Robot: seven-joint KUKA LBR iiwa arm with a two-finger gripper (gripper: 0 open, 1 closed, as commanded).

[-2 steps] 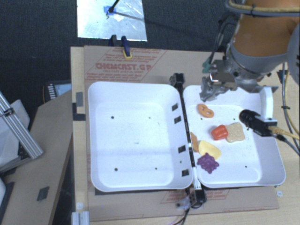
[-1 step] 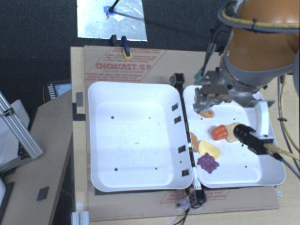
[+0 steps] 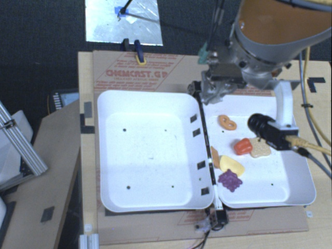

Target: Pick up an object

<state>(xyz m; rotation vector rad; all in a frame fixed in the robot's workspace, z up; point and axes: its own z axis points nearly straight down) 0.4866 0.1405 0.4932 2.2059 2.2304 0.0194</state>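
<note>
The right bin (image 3: 275,191) holds several small toy foods. A brown pretzel (image 3: 226,122) lies toward the back. A red pepper (image 3: 242,147) touches a beige flat piece (image 3: 261,149) in the middle. A yellow wedge (image 3: 232,165) and purple grapes (image 3: 230,180) lie nearer the front, and an orange sliver (image 3: 214,154) sits against the left wall. My gripper (image 3: 215,91) hangs over the bin's back left corner, above and left of the pretzel, with nothing seen in it.
The left bin (image 3: 150,149) sits beside it across a divider with black clips (image 3: 199,149). A black cylinder on a white bracket (image 3: 270,128) juts over the right bin near the pepper. Cables (image 3: 311,149) run along the right side.
</note>
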